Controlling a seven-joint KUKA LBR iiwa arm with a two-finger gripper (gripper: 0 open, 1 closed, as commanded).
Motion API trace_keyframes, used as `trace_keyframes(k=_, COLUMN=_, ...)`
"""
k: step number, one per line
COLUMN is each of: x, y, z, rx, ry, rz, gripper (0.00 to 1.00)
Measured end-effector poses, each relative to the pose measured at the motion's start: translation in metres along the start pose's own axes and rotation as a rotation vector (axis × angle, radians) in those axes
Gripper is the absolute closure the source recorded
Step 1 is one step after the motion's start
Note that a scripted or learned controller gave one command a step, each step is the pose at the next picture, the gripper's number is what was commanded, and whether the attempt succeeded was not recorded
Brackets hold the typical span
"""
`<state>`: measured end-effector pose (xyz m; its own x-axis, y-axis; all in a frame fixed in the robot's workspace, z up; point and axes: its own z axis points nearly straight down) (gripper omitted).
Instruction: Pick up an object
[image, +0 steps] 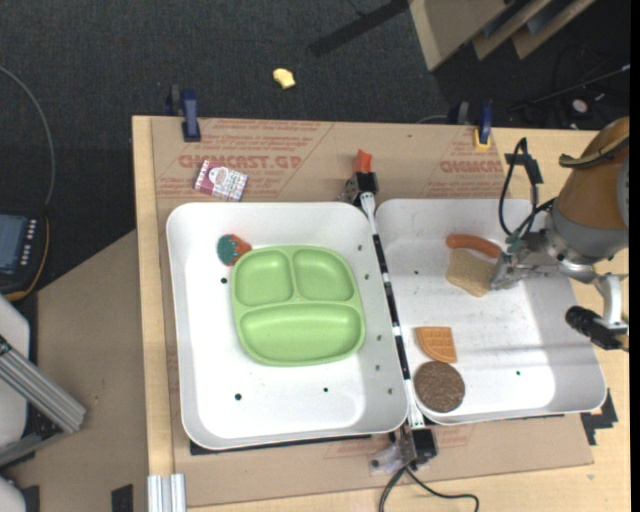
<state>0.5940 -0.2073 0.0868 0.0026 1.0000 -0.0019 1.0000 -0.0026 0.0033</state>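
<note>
Gripper (503, 268) low in right bin (560, 400), near its back edge, fingertips touching tan bread slice (468, 272); orange sausage (472, 243) just behind. Grip state: cannot tell, wrist hides fingers. Waffle piece (436, 343) and brown round patty (439, 386) by bin's front-left corner. Left bin (200, 390) carries green divided plate (297, 304), small red-green toy (233, 248) at back-left. Cardboard (270, 160) printed "CHEMCAST GP", partly legible. Pink packet (220, 180) text unreadable. Arm (595, 200) cut off at right.

We observe two glossy white plastic bins (290, 415), a smooth matt green plastic tray (297, 305), a matt cardboard-covered bench (290, 150), and dark carpeted floor (100, 60).
</note>
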Motion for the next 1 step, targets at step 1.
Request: trace_keyframes(k=1, x=-0.0128, y=-0.0229, z=-0.0695, rx=-0.004, ry=-0.002, rz=-0.001, gripper=1.0)
